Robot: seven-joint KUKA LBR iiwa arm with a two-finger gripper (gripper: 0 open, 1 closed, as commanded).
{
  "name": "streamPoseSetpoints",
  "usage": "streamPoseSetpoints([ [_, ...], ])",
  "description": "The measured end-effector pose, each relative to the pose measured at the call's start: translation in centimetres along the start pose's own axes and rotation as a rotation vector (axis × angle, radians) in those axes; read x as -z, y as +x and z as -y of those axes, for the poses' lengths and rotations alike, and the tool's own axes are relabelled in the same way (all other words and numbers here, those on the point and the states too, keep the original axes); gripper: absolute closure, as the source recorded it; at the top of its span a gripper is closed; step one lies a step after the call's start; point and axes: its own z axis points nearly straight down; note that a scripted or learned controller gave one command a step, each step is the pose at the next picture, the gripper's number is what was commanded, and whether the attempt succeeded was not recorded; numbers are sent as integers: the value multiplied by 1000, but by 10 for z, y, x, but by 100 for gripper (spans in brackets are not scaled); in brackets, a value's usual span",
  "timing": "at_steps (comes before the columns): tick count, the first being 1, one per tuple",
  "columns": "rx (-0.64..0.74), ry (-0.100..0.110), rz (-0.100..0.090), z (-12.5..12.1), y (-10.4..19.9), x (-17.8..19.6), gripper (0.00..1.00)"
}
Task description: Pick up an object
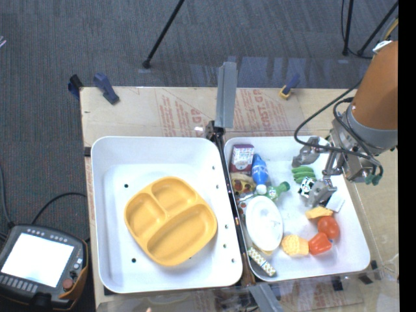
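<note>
The right bin (361, 239) holds a crowd of small objects. Nearest the claw (318, 171) are a green toy (303, 173), just left of it, and a small black-and-white toy (307, 187) lying just below it; neither is visibly between the fingers. A white finger (325, 192) reaches down beside the black-and-white toy, close to a yellow wedge (318, 212); a second grey finger (304, 155) points left above the green toy. The two stand well apart, so the claw appears released and grasps nothing.

Lower right lie two red peppers (325, 234) touching each other, with a yellow waffle-like piece (294, 245) beside them. A white oval dish (264, 223) sits centre-left, a blue bottle (259, 170) and a maroon packet (242, 156) above it, a patterned strip (261, 262) at the bin's lower left corner.

The arm (380, 90) is cut off by the right frame edge, and cables obscure the wrist. Items along the divider are too cluttered to identify.

The left bin (104, 174) contains a yellow divided plate (170, 220), with bare floor around it. In the right bin, open floor remains along the top edge and bottom right corner. Both bins rest on the surface (149, 112).
</note>
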Motion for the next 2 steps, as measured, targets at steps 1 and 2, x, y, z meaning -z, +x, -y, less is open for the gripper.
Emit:
streamPoseSetpoints([
  [1, -98, -2, -14, 12, -53, -170, 0],
  [2, -143, 6, 12, 17, -59, -183, 0],
])
